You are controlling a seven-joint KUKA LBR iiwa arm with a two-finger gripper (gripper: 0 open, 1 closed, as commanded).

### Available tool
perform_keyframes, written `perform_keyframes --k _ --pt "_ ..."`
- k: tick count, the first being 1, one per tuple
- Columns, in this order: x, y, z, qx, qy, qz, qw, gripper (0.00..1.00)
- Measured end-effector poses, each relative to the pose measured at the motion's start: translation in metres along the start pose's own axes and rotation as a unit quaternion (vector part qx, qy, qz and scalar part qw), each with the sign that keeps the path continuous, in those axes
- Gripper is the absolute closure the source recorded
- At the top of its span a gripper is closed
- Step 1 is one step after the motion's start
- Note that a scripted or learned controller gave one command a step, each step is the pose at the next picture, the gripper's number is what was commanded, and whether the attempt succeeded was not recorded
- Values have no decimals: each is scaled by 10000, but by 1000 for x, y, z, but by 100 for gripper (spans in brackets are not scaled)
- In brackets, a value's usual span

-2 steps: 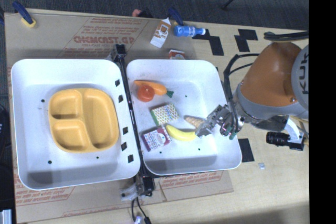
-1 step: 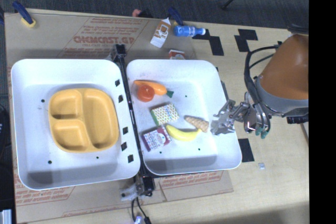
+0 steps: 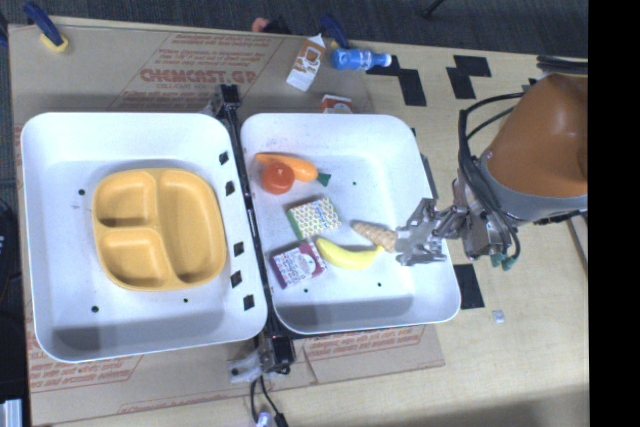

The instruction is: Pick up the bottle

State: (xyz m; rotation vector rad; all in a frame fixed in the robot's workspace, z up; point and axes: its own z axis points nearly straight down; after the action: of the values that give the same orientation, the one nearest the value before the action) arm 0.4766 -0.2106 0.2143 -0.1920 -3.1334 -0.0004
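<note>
— Blue bottle (image 3: 358, 60): where does it lie?

— On its side on the bench (image 3: 130, 50), outside both bins, just beyond the far rim of the right bin (image 3: 440, 290). A small carton (image 3: 306, 63) lies just to its left, and another small packet (image 3: 337, 102) sits near the bin's far edge.

— And the gripper (image 3: 420, 240)?

— Low over the right bin's right side, well apart from the bottle. Its metal fingers point left, toward a cone (image 3: 373, 234) that lies just beside them. Whether the tips touch the cone I cannot tell, and I cannot tell if the fingers are parted or closed; they blur into the wrist hardware.

— What else is in that bin?

— A banana (image 3: 347, 255) just under the cone, a patterned green box (image 3: 313, 216) left of it, a small red-and-white pack (image 3: 297, 264) near the front, a carrot (image 3: 290, 162) and a round orange-red piece (image 3: 277, 177) toward the back.

— The left bin (image 3: 50, 315)?

— It holds a yellow divided tray (image 3: 158, 226), lying flat in the middle.

— The arm (image 3: 540, 150)?

— Orange band and grey body at the right, with cables looping beside it.
</note>
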Motion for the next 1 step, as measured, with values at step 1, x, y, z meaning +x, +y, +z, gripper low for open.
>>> perform_keyframes --k 1 --pt "0 0 11 -2 6 -638 9980 100"
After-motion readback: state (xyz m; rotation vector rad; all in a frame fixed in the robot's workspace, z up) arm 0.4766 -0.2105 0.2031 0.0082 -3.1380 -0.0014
